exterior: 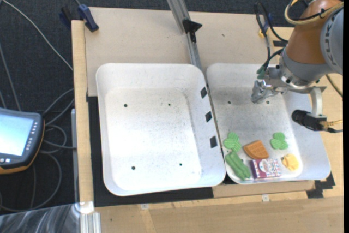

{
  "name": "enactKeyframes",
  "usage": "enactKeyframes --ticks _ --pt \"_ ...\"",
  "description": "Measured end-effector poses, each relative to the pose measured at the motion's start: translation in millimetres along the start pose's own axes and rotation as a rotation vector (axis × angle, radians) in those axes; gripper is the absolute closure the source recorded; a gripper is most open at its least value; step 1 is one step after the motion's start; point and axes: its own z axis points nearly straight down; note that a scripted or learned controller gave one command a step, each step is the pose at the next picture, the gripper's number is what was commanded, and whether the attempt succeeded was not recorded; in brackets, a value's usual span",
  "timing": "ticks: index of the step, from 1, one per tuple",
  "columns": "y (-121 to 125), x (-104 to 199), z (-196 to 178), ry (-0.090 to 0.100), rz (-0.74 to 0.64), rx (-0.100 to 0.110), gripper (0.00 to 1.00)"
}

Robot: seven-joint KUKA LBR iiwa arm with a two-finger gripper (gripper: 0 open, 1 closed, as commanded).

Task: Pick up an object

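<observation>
Orange toy wedge [256, 149] sits low in the right bin [240, 76], crowded by green pieces [233, 142] and a purple box [266, 168]. You'd find it light, stiff, maybe slick; pinch its flat sides. Gripper [260, 91] hovers mid-bin, carrying nothing — open or closed, I cannot tell.

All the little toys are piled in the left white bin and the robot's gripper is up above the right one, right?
Not quite. The camera view shows the small toys, like the orange wedge-shaped toy and the green leafy toy, in the right white bin, at its near end. The gripper is indeed above that right bin.
</observation>
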Motion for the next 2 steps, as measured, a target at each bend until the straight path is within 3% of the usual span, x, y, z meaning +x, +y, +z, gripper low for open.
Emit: enactKeyframes --ticks 2 --pt "-9 2 -122 -0.001 -0.001 -0.003 1.0"
